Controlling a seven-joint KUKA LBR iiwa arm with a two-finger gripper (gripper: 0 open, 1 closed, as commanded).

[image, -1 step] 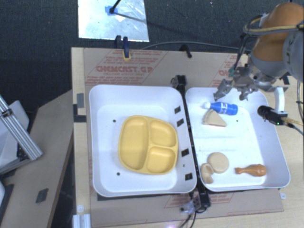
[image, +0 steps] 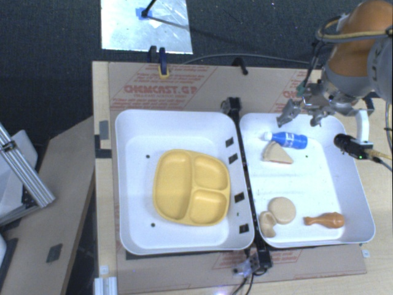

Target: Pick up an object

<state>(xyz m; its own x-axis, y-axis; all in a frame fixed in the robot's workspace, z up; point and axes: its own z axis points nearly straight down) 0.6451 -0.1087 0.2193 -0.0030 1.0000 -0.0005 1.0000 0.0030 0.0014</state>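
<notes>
Robot pincer point(image: 303, 110), fingers spread apart and holding nothing, hovers over the right bin point(image: 350, 183), just above a blue bottle point(image: 287, 140).

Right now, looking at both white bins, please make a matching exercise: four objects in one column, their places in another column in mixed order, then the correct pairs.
Objects:
1. yellow divided plastic plate
2. blue plastic bottle with white cap
3. brown toy drumstick
4. beige wedge-shaped piece

Places:
A. near right corner of the right bin
B. far end of the right bin, below the claw
C. middle of the left bin
D. just in front of the bottle

Pairs: 1-C, 2-B, 3-A, 4-D
</notes>
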